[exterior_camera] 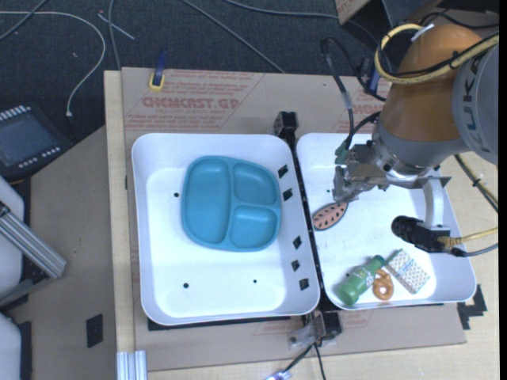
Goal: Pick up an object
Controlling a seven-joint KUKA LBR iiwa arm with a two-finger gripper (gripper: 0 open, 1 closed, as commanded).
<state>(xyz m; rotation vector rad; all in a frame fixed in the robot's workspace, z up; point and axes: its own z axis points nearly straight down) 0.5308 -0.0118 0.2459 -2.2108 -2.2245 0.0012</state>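
Note:
My gripper (pixel 345 190) hangs over the left part of the right bin (pixel 444 291), reaching in from the right. Just below and left of it lies a flat brown speckled oval object (pixel 327 215), close to the divider between the bins; I cannot tell whether the gripper touches it. Near the front of the same bin lie a green bottle (pixel 359 282), an orange ring-shaped piece (pixel 383 286) and a white patterned packet (pixel 409 271), close together.
The left bin (pixel 158 275) holds a blue divided plate (pixel 231 203) toward its back. Black clips line the divider (pixel 299 212) between the bins. Loose cables lie on the floor behind the bench.

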